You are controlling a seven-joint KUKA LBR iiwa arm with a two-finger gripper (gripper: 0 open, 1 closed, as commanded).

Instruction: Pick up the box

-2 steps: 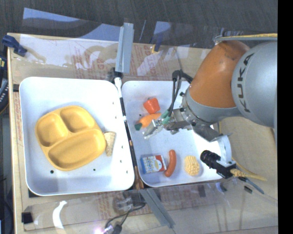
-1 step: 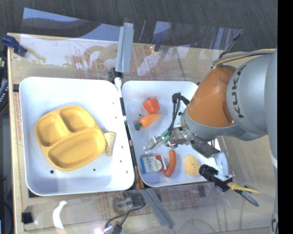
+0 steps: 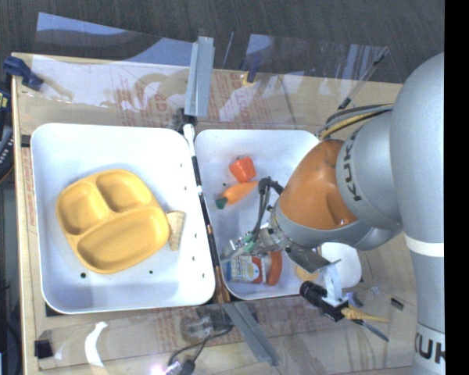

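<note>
The box [image 3: 244, 269], probably light stiff carton, lay low in the right bin [image 3: 219, 151], centre frame. The gripper [image 3: 250, 246] hovered just above; its grip state couldn't be told. Best grasped across its narrow sides.

You have two shallow white bins side by side — the left bin [image 3: 47, 209] holds a yellow divided plastic plate [image 3: 113, 221]; the right bin [image 3: 219, 151] holds an orange plastic carrot [image 3: 238, 194] behind a small printed box [image 3: 242, 269].
</note>
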